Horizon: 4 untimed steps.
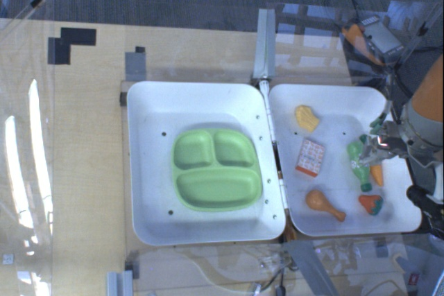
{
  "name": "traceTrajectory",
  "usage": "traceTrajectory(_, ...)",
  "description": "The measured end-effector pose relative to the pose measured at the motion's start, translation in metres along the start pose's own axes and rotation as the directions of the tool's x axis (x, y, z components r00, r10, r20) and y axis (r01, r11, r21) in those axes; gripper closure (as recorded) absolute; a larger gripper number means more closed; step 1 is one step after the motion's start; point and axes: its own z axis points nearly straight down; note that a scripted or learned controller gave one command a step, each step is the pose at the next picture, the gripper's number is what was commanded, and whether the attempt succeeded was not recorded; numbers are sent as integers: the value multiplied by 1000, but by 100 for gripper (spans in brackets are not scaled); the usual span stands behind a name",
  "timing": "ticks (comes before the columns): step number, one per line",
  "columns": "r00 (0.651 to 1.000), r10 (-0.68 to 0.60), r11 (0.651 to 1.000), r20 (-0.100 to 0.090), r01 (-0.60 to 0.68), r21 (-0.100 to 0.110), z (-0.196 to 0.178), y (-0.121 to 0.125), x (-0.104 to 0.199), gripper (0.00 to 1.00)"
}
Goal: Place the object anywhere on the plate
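The gripper (371,149) sits at the right edge of the frame, low over the right bin (333,97), at the end of the grey arm (427,114) with its orange band. Its tip is tangled visually with a green toy (359,159) just below it, and I cannot tell how it is set or whether it has anything; nothing shows clearly held.

The task does not name its object, so the nearest candidates are the likeliest. The green toy lies at the right side of the right bin, touching or nearly touching a small orange carrot-like piece (377,175). Below them, in the lower right of the bin, is a red and green piece like a strawberry (371,204). Further left lie a brown drumstick (325,204), a flat red and white packet (310,157) and a yellow lump (306,118) toward the top.

All of these look like hollow plastic play food: light, stiff, smooth and probably slippery, not fragile. Rounded shapes may squirt out of a pinch, so the green toy is best taken across its narrowest middle, square on. Its closeness to the carrot piece risks catching both.

The green plate (216,170), with three compartments, lies in the centre of the left bin (146,170), well apart from the toys.
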Motion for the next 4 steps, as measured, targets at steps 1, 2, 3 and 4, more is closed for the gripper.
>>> traceTrajectory(1,983,-181,983,0,181,2,34,76,85,100)
traceTrajectory(2,993,-120,993,3,120,-1,-10,81,16,100)
traceTrajectory(3,987,163,987,3,-163,-1,-22,139,-23,100)
traceTrajectory(4,993,119,993,1,-119,-3,-95,138,90,100)
